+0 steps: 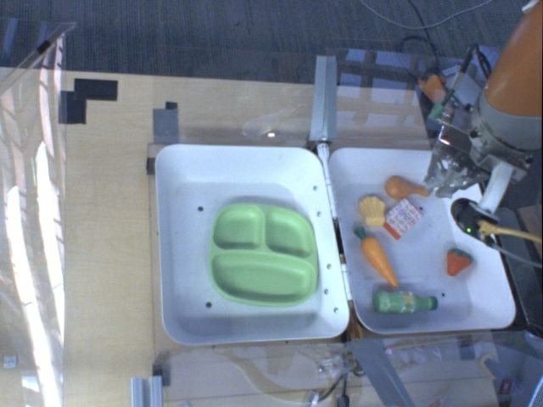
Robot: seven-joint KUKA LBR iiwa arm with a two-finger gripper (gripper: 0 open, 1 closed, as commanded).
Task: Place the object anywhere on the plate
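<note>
A green divided plate [263,253] lies in the left white bin [178,227]. The right bin [501,308] holds several toy foods: an orange oval piece [399,186], a yellow lump [371,209], a red-and-white packet [404,217], a carrot [377,259], a green bottle [404,301] lying on its side and a strawberry [458,262]. My gripper [445,176] hangs over the back of the right bin, just to the right of the orange oval piece and close above the bin floor. Nothing visibly hangs from it.
A metal divider [323,100] runs between the bins at the back. Cables and dark hardware [475,219] sit along the right bin's right side. Bare wooden bench [93,270] stretches to the left of the bins.
</note>
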